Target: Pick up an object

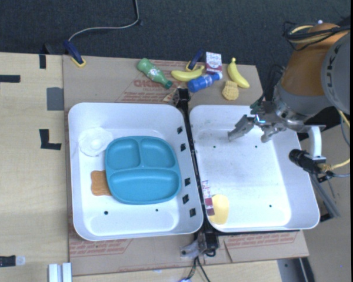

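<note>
Camera view: we see the gripper over the upper part of the right bin, its two fingers spread wide and pointing down-left, with nothing between them. We see the grey arm with its orange band coming in from the right above that bin. In the right bin we spot one thing, a yellow lemon-like object at the lower left corner, touching or just beside the divider wall, well apart from the gripper; a small red-and-white label sits just above it on the wall edge. In the left bin we see a blue divided plate lying flat near the middle, a clear plastic cup or lid at its upper left, and an orange-brown piece, maybe toast, partly tucked under the plate's left edge. On the counter behind the bins, on brown cardboard, we see a green bottle, a banana, a blue bottle, a small red-and-white carton, a second banana and a yellow waffle-like piece, all clustered near each other. We see a black cable curling across the dark floor at the top.
</note>
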Tool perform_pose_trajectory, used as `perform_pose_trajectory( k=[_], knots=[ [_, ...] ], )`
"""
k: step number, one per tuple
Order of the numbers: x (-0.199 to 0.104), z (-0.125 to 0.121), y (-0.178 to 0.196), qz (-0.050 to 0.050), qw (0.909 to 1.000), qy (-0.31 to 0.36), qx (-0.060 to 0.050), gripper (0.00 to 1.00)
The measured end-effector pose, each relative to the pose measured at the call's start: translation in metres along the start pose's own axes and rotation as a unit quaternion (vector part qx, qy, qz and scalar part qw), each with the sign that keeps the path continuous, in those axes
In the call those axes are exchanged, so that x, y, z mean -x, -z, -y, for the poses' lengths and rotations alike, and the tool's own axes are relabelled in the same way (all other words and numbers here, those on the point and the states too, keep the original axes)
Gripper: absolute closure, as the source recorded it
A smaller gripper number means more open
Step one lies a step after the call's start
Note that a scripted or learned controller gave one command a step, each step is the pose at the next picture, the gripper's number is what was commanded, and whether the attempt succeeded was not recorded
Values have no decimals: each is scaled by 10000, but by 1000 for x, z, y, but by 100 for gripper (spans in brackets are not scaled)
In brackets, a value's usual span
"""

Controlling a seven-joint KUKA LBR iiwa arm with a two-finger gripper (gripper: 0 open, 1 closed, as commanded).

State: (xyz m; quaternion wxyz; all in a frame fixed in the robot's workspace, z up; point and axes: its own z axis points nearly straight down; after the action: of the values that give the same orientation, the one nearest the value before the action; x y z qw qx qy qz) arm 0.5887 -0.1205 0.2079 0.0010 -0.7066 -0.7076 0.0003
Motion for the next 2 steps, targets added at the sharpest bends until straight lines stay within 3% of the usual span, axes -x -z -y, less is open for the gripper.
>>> perform_pose_trajectory(
  k=[1, 2],
  knots=[
    [-9, -48, -121, 7, 10000, 5, 30, 0],
    [-3, -42, -121, 12, 10000, 4, 31, 0]
  ],
)
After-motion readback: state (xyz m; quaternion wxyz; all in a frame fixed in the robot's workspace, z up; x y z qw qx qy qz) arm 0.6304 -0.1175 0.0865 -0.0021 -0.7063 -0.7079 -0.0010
